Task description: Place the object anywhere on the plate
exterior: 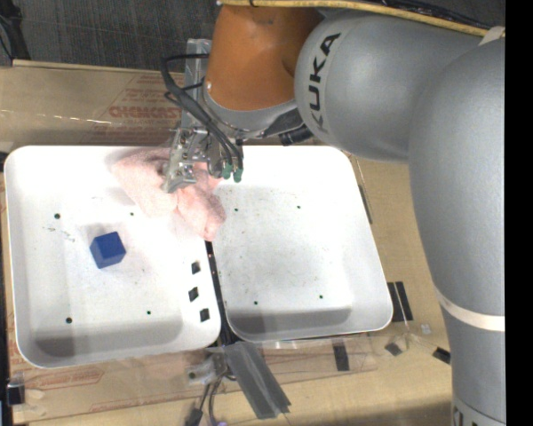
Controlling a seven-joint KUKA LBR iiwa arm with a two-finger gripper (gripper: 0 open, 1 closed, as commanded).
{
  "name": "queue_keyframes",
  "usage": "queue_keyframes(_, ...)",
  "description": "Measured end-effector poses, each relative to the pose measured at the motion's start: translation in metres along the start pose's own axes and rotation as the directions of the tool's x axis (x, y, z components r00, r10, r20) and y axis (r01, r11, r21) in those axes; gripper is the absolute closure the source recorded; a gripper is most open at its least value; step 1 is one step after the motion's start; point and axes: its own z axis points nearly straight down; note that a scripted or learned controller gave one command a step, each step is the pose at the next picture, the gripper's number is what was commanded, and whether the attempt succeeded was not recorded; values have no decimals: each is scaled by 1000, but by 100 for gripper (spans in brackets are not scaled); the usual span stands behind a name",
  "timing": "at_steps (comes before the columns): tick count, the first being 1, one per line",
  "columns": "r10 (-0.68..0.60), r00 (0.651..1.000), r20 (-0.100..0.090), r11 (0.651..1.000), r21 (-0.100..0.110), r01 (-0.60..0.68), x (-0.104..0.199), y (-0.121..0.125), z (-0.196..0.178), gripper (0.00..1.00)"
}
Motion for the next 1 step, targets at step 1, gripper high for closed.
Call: queue_keyframes(1,0,1000,1,1000,0,0,0,0,0,0)
